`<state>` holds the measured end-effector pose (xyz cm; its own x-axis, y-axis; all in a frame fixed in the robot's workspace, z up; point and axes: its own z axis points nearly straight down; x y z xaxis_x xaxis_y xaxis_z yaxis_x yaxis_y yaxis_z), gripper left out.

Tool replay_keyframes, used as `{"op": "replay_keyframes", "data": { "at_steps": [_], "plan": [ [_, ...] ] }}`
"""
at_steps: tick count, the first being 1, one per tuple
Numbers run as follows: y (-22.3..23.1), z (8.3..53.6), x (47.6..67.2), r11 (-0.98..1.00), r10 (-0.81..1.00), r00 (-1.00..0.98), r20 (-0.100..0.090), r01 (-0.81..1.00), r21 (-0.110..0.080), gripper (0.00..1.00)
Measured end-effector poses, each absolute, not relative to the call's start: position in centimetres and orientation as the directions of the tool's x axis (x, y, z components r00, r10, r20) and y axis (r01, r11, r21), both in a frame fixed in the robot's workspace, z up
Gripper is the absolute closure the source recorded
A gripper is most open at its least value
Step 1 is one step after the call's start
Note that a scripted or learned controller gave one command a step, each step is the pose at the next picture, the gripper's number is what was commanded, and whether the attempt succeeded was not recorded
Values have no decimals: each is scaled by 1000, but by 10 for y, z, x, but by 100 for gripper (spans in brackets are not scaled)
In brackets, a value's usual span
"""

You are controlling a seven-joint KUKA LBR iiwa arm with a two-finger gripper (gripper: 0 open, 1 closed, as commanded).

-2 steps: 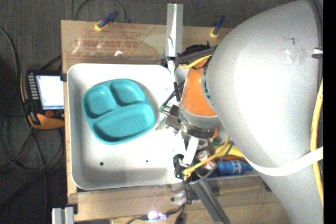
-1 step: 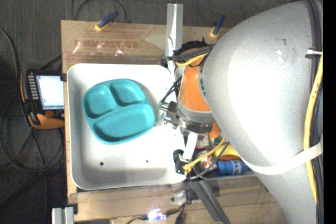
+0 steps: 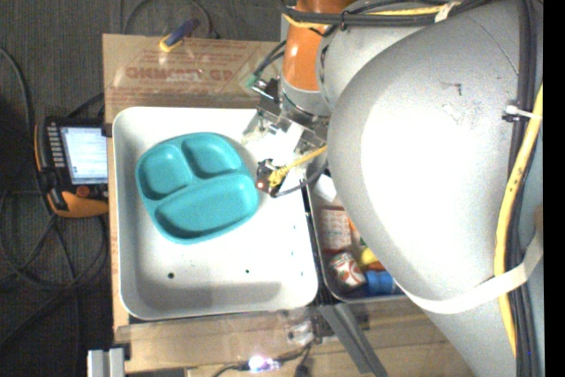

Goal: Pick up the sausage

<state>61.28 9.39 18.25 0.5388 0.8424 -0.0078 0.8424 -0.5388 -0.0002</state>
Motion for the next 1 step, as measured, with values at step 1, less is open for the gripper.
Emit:
{"op": "replay_keyframes", "data": {
  "at_steps": [1],
  "plan": [
    [168,96,633,-451,892,451,-6,892,15,0]
  ]
}}
